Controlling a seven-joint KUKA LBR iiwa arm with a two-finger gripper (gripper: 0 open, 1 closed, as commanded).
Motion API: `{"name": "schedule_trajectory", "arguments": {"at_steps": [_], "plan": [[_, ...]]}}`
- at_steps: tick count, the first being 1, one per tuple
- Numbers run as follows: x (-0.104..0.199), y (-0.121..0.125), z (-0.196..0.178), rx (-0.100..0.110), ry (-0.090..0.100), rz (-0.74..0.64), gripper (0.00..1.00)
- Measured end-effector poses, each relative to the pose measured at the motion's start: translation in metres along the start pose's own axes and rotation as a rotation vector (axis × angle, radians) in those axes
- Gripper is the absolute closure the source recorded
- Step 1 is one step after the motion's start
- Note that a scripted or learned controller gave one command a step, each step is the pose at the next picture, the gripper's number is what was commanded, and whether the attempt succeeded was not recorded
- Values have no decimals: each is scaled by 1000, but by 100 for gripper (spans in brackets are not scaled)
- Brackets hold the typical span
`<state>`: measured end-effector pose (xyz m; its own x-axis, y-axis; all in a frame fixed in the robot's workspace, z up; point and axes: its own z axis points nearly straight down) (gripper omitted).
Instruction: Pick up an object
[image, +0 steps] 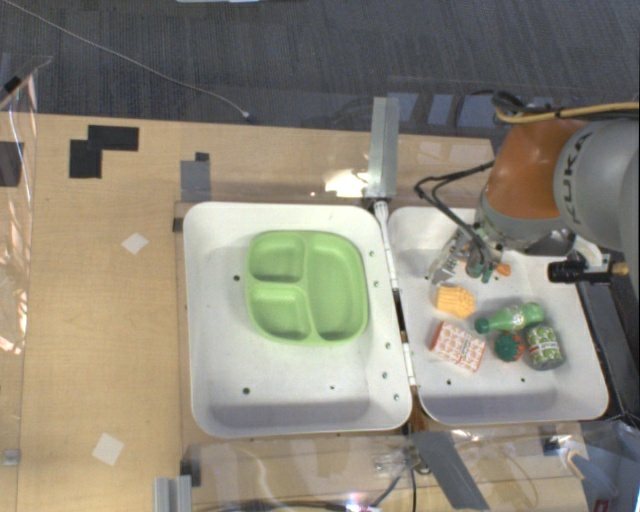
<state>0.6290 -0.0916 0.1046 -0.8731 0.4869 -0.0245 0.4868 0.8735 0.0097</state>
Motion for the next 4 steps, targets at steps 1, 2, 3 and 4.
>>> {"name": "schedule_trajectory", "arguments": {"at_steps": [1, 2, 3, 4], "plan": [[0, 71, -84, 7, 13, 548, 100], [54, 97, -81, 18, 17, 979, 100], [107, 104, -81, 25, 14, 1428, 100], [150, 103, -81, 34, 6, 2103, 100]]}}
